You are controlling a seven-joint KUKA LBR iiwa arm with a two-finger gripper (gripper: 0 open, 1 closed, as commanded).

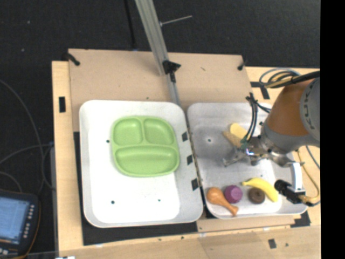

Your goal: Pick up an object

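Dark floor surrounds a tan counter (135, 80) that carries two shallow white bins side by side, their inner edges nearly touching near the counter's middle. Toward the counter's left edge, the left bin (97, 198) holds a green divided plate (144, 146), which sits toward that bin's rear half; bare white floor lies open along the bin's front edge and both front corners. A grey metal post (153, 31) slants down from the rear of the scene to the gap between the bins at their back edge.

Toward the counter's right edge, the right bin (207, 123) is busier. The grey arm with its orange band (288, 115) reaches in over the bin's right rim, and the hand (237, 156) hangs low near the bin's middle; whether it is released or clenched cannot be told, and nothing can be seen held in it. Just behind the hand lies a pale yellow object (236, 131), its shape unclear. Along the bin's front edge runs a row of things: an orange gourd-shaped toy (221, 198) at the front left corner, a purple object (233, 193) touching it, a dark brown round piece (256, 195), and a banana (262, 187) just beside that. The bin's rear left corner is bare.
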